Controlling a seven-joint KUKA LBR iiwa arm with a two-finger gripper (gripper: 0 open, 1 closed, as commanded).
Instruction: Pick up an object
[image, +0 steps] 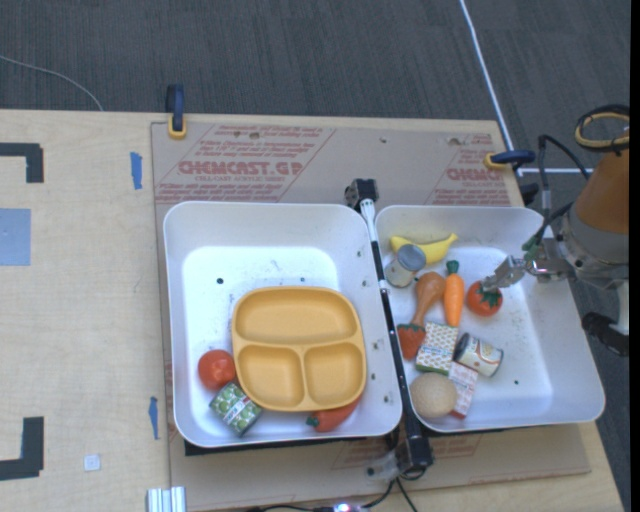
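Observation:
My gripper (503, 275) hangs over the right bin (560, 395), near its upper right part, with the arm reaching in from the right. Its tip is just above and to the right of a red tomato (484, 300) with a green stem; whether they touch is unclear. Left of the tomato lie an orange carrot (454, 298) and a brown drumstick (428, 293). A yellow banana (422, 244) and a small tin (405, 266) sit at the bin's back left. Nearer the front are a patterned box (437, 347), a can on its side (478, 354) and a round bun (434, 396).
The left bin (200, 240) holds a yellow divided plate (298, 346), a red tomato (216, 368), a green box (233, 408) and a red piece (330, 420) partly under the plate. A red pepper (410, 340) lies by the wall between the bins.

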